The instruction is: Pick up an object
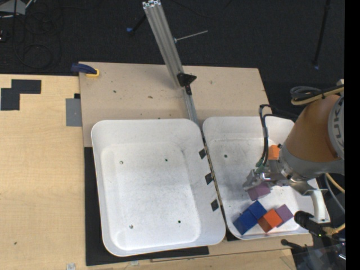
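Observation:
My gripper (257, 181) hangs low in the right bin (236, 139), near its middle right. A mauve block (260, 193) lies right under its tip, touching or almost touching it. Whether the block is held I cannot make out. Toward the bin's front corner lie a blue block (248, 217), an orange block (270, 220) and a purple block (284, 212), packed close together.
The left bin (112, 139) lies beside the right one, with small black clips (208, 178) along the shared rim. A slanted aluminium bar (167, 46) rises behind the bins. The grey and orange arm (315, 139) covers the right bin's right side.

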Tool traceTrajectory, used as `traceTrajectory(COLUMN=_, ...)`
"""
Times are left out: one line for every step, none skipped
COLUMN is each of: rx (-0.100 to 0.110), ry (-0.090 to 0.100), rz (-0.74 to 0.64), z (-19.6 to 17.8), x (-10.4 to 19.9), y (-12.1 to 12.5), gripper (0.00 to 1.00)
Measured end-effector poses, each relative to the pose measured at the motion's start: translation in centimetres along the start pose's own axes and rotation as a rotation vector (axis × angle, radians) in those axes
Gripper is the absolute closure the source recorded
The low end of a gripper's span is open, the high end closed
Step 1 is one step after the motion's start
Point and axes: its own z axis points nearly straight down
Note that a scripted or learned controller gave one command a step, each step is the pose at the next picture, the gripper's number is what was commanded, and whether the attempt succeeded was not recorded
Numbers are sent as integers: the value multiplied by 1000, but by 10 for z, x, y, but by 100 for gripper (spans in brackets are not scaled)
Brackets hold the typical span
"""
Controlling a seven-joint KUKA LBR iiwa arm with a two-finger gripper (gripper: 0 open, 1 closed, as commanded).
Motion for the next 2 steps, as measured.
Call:
traceTrajectory(rx=0, ry=0, rz=-10, z=-43, x=-1, y=-5, gripper=100)
traceTrajectory(rx=-2, ry=-1, rz=-10, z=-100, x=-8, y=-11, gripper=100)
